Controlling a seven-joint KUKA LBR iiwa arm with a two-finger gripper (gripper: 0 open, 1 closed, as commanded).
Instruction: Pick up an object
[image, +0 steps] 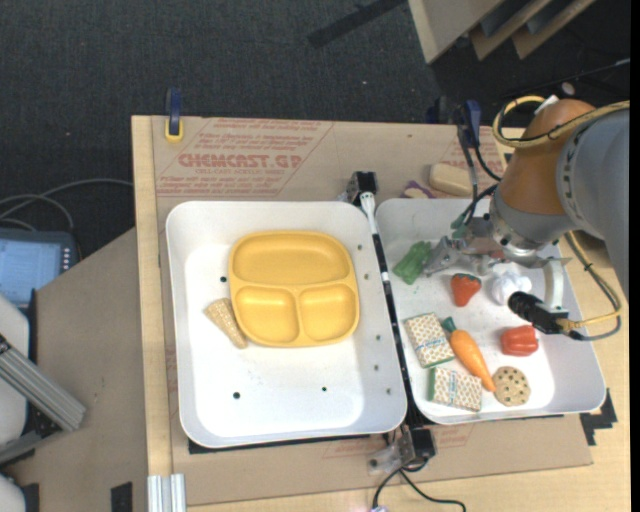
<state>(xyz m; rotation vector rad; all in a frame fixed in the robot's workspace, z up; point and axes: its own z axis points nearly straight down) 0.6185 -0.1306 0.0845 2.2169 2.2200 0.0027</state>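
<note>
Gripper (452, 250) sits low in the right bin (580, 385), toward its 11 o'clock corner; finger state cannot be determined. Green piece (411, 264) lies just at its 9 o'clock, strawberry (465, 289) at 5 o'clock. Carrot (469, 357), crackers (430, 339) and cookie (511, 384) lie near 6 o'clock.
</note>
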